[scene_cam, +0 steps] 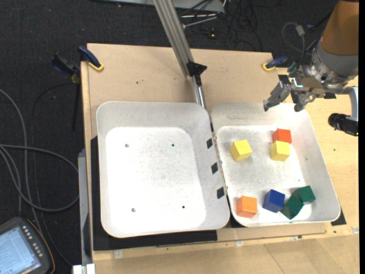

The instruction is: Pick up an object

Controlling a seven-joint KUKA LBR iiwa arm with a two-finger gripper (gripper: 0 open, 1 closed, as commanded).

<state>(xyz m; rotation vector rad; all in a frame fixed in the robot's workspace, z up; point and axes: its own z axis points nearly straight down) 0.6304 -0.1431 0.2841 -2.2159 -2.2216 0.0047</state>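
At the near edge of the right bin (322, 170), four blocks lie in a loose row along the front wall. From the bin's inner side outward they are: an orange block (246, 206), a blue block (274, 200), a dark green block (293, 206), and a second green block (306, 194). The two green blocks touch each other; the blue block sits just beside the dark green one. The orange block lies apart from the blue block, close to the wall shared with the left bin (108, 153).

Farther back, near the middle of the right bin, a yellow block (241, 149) rests alone on the bin floor. To its outer side, a second yellow block (279, 151) touches a red-orange block (282, 135), which lies directly behind it.

The left bin shows a speckled white floor. Three black clips (214, 167) sit along the seam between the two bins.

Beyond the red-orange block, the gripper (287, 100) hangs above the far rim of the right bin. Its two fingers are spread wide apart, with nothing between them. One fingertip (271, 103) points toward the bin's far inner area; the other lies nearer the outer wall. The grey wrist and orange band (342, 21) rise toward the upper right.

At the far side, the wooden bench (142, 73) carries a slanted metal pole (177, 36) and yellow-tipped clamps (91, 59) at its rear corners.
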